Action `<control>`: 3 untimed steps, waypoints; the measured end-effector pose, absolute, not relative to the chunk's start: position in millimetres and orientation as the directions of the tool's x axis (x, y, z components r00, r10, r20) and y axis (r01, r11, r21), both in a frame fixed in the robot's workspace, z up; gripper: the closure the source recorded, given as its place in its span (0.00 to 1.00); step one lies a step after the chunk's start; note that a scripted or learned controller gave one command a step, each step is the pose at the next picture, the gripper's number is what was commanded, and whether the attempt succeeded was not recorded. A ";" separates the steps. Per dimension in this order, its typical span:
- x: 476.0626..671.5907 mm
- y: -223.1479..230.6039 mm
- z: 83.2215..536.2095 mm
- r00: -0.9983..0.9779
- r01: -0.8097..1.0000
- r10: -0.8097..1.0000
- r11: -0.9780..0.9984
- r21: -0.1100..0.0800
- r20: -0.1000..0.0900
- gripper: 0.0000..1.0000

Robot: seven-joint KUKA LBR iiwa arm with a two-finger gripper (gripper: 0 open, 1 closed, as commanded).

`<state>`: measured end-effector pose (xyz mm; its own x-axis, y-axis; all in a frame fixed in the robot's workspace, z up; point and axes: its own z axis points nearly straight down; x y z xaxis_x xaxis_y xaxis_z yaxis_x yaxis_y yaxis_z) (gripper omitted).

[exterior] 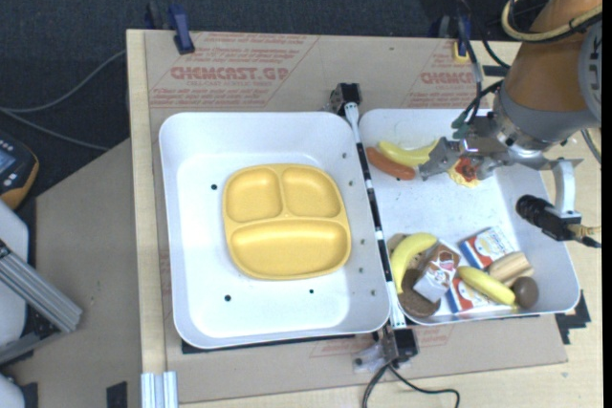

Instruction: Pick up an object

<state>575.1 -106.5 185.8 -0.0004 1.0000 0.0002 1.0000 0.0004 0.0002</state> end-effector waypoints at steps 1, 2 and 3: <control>614.4 -173.9 192.9 0.004 1.000 1.000 -0.004 0.005 -0.005 0.00; 660.9 -106.4 110.6 -0.007 1.000 1.000 0.007 -0.002 0.003 0.00; 667.8 -95.0 87.1 0.000 1.000 1.000 0.000 0.001 0.000 0.00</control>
